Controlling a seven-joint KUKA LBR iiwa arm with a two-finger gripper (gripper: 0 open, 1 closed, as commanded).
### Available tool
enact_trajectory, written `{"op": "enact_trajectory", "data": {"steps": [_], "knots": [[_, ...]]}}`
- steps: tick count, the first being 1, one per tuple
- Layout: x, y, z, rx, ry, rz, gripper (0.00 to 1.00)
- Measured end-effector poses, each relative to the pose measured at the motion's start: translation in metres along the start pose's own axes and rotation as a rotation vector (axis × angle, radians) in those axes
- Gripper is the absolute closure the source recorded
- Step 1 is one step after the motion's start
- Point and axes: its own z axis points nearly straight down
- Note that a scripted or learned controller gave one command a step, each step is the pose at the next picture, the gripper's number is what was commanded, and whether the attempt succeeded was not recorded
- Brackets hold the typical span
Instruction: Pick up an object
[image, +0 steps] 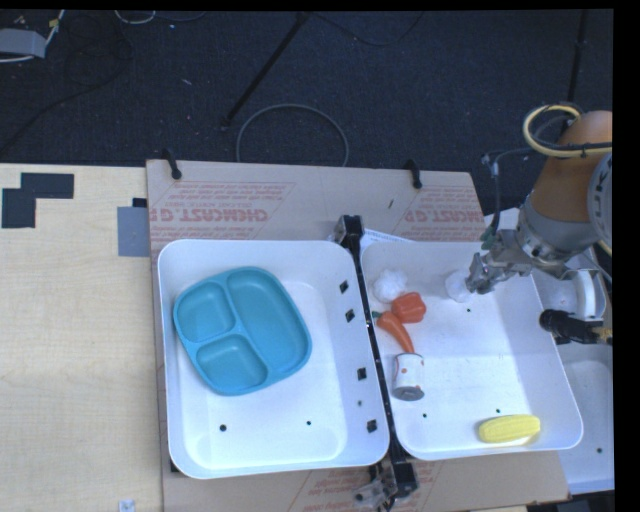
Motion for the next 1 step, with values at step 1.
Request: {"op": "enact_trajectory", "data": {"steps": [1], "knots": [[-0.0012, 0.0003, -0.0556, 0.001, 0.001, -0.002, 1.00]]}}
